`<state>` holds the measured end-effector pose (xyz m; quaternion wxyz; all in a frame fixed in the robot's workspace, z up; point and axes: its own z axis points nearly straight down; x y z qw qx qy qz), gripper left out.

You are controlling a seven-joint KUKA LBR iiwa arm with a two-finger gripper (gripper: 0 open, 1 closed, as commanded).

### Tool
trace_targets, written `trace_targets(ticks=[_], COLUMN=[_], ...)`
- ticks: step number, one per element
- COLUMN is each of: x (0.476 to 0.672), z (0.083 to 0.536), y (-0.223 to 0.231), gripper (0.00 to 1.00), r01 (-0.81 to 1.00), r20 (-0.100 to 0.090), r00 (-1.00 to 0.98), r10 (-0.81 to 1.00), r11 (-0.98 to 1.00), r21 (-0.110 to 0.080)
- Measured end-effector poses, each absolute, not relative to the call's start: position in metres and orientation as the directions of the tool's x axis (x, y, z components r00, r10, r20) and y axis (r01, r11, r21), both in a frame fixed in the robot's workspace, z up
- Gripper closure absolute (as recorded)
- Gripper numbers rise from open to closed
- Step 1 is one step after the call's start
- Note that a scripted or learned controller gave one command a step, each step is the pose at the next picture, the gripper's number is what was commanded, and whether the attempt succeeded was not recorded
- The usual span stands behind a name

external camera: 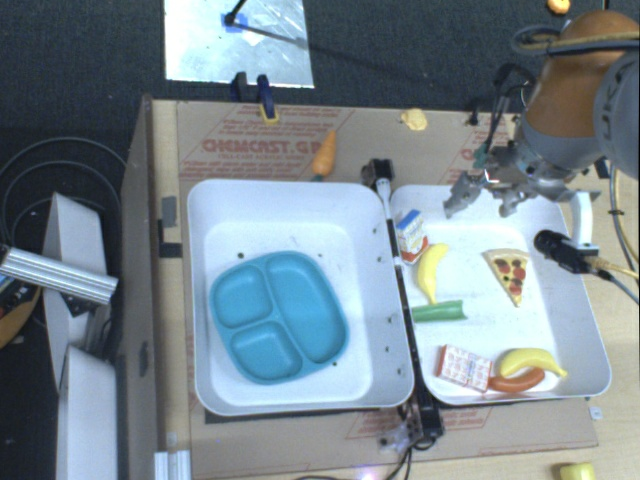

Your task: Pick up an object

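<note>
High slanted overhead view of both bins (300, 200)

Grey arm with orange band (585, 78) cut off by right and top edges. Red sausage-shaped toy (515, 380) partly covered by the curved yellow banana toy (530, 361) lying on it. Print on the small red-and-white carton (463, 367) too small to read. Small yellow-green object (575, 471) cut by bottom edge, can't identify. Black cable loop (60, 183) and silver metal bar (55, 273) run off left edge.
</note>
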<state>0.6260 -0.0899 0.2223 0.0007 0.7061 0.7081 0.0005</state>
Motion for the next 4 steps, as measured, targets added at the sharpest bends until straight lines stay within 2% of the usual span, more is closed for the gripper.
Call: trace_targets(ticks=[1, 2, 3, 4], x=[0.591, 0.584, 0.587, 0.555], z=[0.182, 0.079, 0.095, 0.19], y=[-0.054, -0.089, -0.087, 0.003], gripper=[0.0, 0.0, 1.0, 1.0], r01=[1.0, 1.0, 1.0, 1.0], r20=[0.002, 0.0, 0.0, 0.005], r00=[-0.007, 0.002, -0.002, -0.013], r10=[1.0, 1.0, 1.0, 1.0], r11=[0.007, -0.002, 0.002, 0.013], r21=[-0.004, -0.004, 0.003, 0.008])
